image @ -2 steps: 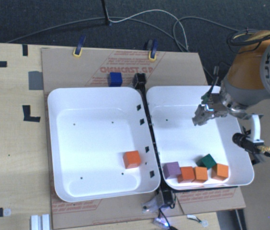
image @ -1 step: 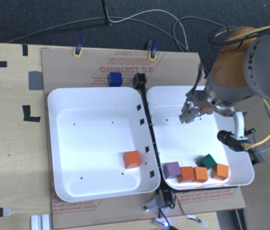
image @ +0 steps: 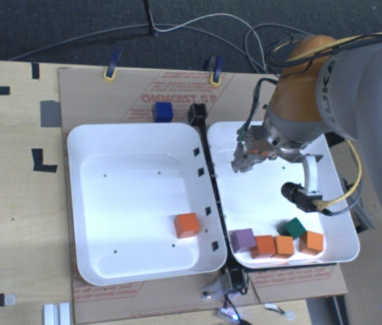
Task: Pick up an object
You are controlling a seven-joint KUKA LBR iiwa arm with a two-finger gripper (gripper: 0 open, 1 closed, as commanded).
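An orange cube (image: 187, 225) lies in the left bin (image: 96, 156), toward its near right. Along the near edge of the right bin (image: 259, 198) sit a purple cube (image: 243, 239), two orange cubes (image: 265, 246) (image: 284, 246), a green cube (image: 294, 227) and another orange cube (image: 311, 242). My gripper (image: 247, 156) hangs over the far left part of the right bin, well away from the row of cubes. I see nothing between its fingers.
A blue cube (image: 163, 111) rests on the cardboard behind the left bin. A black divider (image: 208, 181) runs between the bins. Cables (image: 198, 24) trail across the dark floor at the back. The arm's orange band (image: 299, 93) looms over the right bin's far side.
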